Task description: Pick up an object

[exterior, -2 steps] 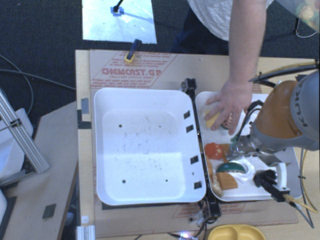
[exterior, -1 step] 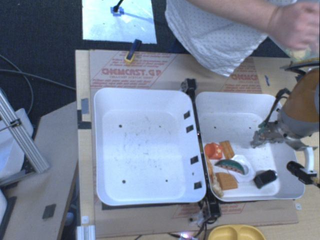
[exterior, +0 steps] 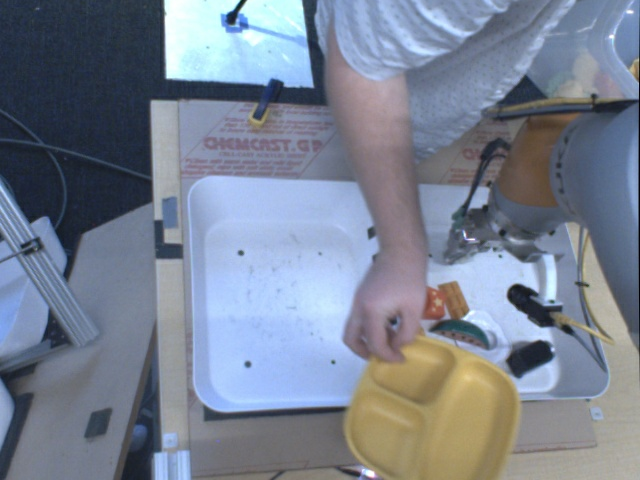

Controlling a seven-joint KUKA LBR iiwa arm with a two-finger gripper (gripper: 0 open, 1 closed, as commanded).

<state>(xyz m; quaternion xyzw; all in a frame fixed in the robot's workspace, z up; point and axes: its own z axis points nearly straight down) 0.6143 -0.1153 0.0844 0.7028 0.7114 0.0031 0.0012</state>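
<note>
Yellow tray (exterior: 435, 413), held by a person's hand (exterior: 383, 320), tilts over the right bin (exterior: 575, 383), apparently restocking it; gripper (exterior: 462, 245) waits above, its opening impossible to tell.

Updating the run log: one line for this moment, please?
person's hand: holding yellow tray | gripper: above right bin | left bin

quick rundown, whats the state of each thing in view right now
yellow plastic divided tray: held at its rim, tilted over the bins' front edge
person's hand: gripping the tray
left white bin: upright on the bench
orange packet: lying in the right bin
gripper: above the right bin
</note>
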